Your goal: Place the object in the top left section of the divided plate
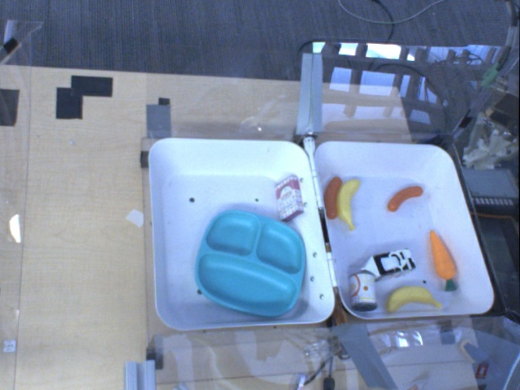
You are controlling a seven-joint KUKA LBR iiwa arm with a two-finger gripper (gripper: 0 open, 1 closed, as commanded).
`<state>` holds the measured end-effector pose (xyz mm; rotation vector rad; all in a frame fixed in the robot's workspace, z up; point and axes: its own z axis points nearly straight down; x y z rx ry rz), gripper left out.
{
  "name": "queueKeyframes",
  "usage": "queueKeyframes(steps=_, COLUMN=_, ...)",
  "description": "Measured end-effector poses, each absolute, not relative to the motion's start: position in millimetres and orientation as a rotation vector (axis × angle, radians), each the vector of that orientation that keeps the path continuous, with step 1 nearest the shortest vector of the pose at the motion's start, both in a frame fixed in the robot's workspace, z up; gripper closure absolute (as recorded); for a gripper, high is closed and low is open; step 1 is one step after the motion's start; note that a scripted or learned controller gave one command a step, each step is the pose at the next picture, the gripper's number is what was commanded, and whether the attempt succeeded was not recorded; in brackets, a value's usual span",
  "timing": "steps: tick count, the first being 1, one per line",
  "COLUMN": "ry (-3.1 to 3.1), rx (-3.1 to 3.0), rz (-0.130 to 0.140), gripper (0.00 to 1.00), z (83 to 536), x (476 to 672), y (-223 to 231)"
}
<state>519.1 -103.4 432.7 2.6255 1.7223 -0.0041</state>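
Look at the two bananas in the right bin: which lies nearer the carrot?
The banana at the bin's front edge, just below the carrot. The other banana lies far back, beside a sausage.

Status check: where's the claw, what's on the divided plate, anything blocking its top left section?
Blue divided plastic plate in left white bin. Its sections look bare. Small red-and-white packet lies beside plate's upper right, not on it. Toy foods sit in right white bin.

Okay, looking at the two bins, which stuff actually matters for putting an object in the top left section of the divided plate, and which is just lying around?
Belongs to the job:
- blue divided plate, in the left bin
- which object is meant, I cannot tell

Lying about, possible candidates:
- small red packet, left bin
- right bin: two bananas, two sausages, carrot, can, toy car
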Motion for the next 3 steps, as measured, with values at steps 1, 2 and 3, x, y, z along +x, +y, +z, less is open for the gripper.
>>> queueKeyframes(steps=1, ry=1.193, rx=2.904, rz=-0.001, gripper=1.00, z=433, x=572.1, y=-69)
queueKeyframes(steps=2, ry=0.907, rx=3.009, rz=-0.008, gripper=1.00, z=275, x=605.4, y=-33)
queueKeyframes(steps=3, ry=0.527, rx=3.099, rz=-0.003, gripper=1.00, z=221, x=626.2, y=32)
